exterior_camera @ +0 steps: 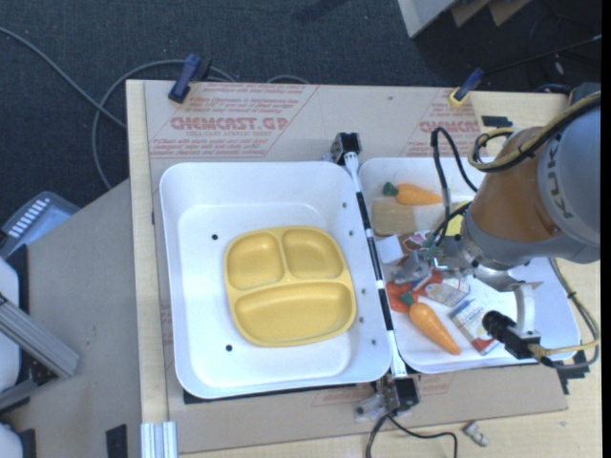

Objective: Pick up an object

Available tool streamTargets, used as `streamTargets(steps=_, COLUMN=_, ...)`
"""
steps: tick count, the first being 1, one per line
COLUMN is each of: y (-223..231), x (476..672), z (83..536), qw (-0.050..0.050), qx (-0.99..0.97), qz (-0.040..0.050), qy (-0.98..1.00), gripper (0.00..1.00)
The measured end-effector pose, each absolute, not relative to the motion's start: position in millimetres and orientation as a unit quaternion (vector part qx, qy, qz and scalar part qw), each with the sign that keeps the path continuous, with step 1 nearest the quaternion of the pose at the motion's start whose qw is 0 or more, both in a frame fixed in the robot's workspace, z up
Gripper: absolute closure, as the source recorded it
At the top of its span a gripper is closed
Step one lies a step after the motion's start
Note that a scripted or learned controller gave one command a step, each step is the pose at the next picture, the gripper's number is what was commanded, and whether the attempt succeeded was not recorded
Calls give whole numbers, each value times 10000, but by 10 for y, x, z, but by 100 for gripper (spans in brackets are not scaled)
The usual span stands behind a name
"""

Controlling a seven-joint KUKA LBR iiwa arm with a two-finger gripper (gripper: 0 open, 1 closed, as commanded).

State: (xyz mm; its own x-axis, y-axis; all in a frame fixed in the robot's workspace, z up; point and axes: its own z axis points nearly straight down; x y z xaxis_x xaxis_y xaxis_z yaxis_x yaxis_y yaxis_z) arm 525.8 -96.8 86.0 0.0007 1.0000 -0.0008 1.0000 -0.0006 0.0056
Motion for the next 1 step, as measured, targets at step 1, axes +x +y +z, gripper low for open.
streamTargets(steps=1, y=-965, x=5257, z=959, qw=20, qx=7073, qz=17, qy=7069, gripper=100)
